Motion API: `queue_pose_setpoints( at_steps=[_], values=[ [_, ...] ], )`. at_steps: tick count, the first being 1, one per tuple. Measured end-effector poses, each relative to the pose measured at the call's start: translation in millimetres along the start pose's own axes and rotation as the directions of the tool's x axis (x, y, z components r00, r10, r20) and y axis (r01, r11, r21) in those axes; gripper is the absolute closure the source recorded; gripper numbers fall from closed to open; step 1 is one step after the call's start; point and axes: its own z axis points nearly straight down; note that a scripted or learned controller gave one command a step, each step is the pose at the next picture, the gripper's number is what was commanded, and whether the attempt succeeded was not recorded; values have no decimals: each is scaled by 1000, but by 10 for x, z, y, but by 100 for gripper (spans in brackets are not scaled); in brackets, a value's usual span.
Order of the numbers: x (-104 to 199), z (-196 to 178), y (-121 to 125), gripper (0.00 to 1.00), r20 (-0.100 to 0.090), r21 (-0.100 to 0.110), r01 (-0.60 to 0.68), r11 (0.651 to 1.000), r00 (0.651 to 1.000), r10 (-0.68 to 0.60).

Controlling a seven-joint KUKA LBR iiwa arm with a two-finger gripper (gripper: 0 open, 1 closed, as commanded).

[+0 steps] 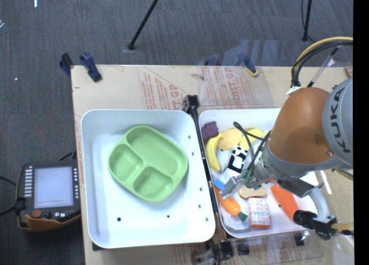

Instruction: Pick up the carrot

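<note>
Hand [237, 184] hung low in the right bin [275, 114], just above the carrot [229, 203]; I could not tell its grip. I judged it was reaching, and next needed to close.

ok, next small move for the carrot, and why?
Probably shift the gripper a little toward the bin's front-left corner, then lower. It sits just above and right of the carrot, which lies free among other food, with a small box close on its right.
</note>
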Motion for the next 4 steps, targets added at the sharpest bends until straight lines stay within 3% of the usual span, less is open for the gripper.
queue_pose_setpoints(
  at_steps=[1, 2, 4],
  values=[
    [256, 4, 86, 0, 0, 1, 179, 984, 984, -179],
    [236, -58, 87, 100, -3, 6, 170, 985, 985, -170],
    [215, -175, 90, 100, -10, 18, 160, 987, 987, -160]
  ],
)
